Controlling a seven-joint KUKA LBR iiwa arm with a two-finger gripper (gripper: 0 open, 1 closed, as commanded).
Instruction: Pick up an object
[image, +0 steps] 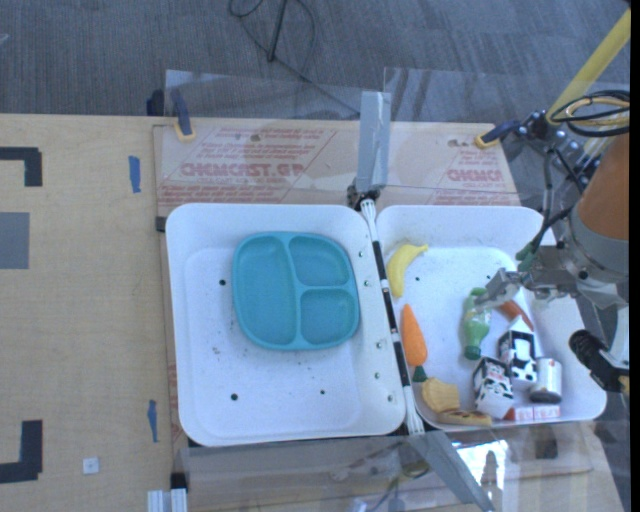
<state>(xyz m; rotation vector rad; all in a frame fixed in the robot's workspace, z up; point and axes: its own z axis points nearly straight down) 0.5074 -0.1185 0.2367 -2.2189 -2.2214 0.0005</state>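
Note:
The right bin (450, 225) holds a yellow banana (403, 264), an orange carrot (413, 335), a green bottle-like toy (474, 328), a black-and-white cow figure (492, 385), a small can (546, 378) and a flat yellow piece (443, 400). My gripper (503, 289) hangs over the right half of this bin, just above and to the right of the green toy. A small red-and-white item (518, 313) lies right beneath it. I see nothing held.
A teal divided plate (296, 290) lies in the left bin (200, 400). A ridge (385, 320) separates the two bins. The arm (600, 230) and its cables occupy the right side. Cardboard lies behind the bins.

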